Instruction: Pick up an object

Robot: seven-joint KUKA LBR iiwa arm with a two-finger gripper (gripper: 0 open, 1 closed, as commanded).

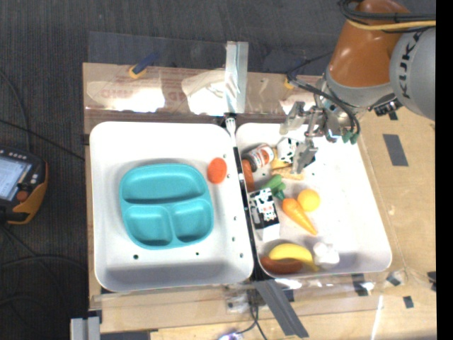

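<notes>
My gripper [293,147] hangs over the back of the right bin [354,190], its two fingers spread apart and open. A small black-and-white item [285,147] lies under or between the fingertips; I cannot tell whether they touch it. Just left of it lies a small jar [260,156] with an orange and white label. Nearer the front are a green piece [274,184], a cow-patterned carton [265,207], a carrot [299,216], a yellow lemon [308,200], a banana [291,252] on a dark red item [282,265], and a white lump [326,253].
The left bin [106,246] holds a teal divided plate [168,204] and an orange ball [217,169] near the shared wall. Crumpled plastic [209,91] lies behind the bins. The arm's orange band [364,44] rises at the upper right.
</notes>
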